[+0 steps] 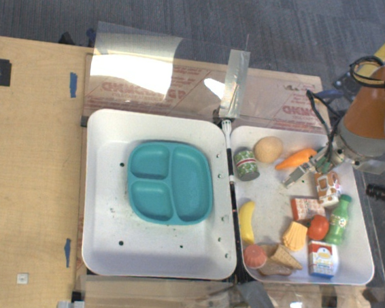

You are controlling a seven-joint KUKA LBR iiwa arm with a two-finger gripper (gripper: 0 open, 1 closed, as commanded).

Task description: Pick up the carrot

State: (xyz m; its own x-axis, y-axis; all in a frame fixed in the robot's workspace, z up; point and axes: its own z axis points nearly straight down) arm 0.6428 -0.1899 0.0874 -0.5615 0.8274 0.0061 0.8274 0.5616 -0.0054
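At the near edge of the right-hand shallow white bin (361,273) sits a crowd of toy food: a small white carton with a red-and-blue label (323,259), a brown wedge like a slice of bread (281,260), a round reddish fruit (255,255) and a yellow cheese-like block (296,236). A little further back lie a yellow plastic banana (246,220), a red tomato (318,227), a green bottle (339,218) and a small red box (305,208). The left-hand white bin (101,174) holds a teal plastic plate with three compartments (171,182).

Deeper into the right bin, a green-labelled tin can (246,164) and a pale tan ball-shaped fruit (268,150) sit near the divider. Just to their right lies the orange plastic carrot (294,159), slanting up toward the far right, apart from the other pieces.

The two-finger gripper (302,174) is low over the bin, its grey fingers (295,177) just beside the carrot on the near-right side, touching or almost touching it; I can't tell which. The fingers look slightly parted, with nothing between them. Behind it the grey arm with the orange band (371,110) leans in from the right.

This looks like the approach step, the grasp not yet made. Next, I'd judge, the gripper needs shifting a touch toward the far left so the fingers straddle the carrot across its narrow width, then closing.
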